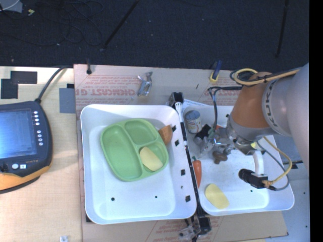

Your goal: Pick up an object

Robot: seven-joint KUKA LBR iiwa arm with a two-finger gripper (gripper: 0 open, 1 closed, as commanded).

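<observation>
Two white bins sit side by side on the tabletop [55,185]. The left bin [101,195] fills the lower centre of the frame and carries a green divided plate [121,150]; a pale yellow piece [151,158] lies in the plate's lower right compartment, and a brown wedge [166,133] rests just off the plate's right rim, near the bin wall. The right bin [282,200] holds a small tin can [192,120] upright at its upper left, an orange carrot-like piece [197,172] against the left wall, a yellow lemon-shaped object [216,196] near the bottom edge, and a dark brownish lump [220,157] toward the middle. The arm [262,110] enters from the right of the frame, and its pincer [218,146] hangs low over the middle of the right bin, right above the brownish lump; clutter hides its state, so cannot tell if released or clenched. A handheld controller [22,140] with a screen lies at the left edge.
</observation>
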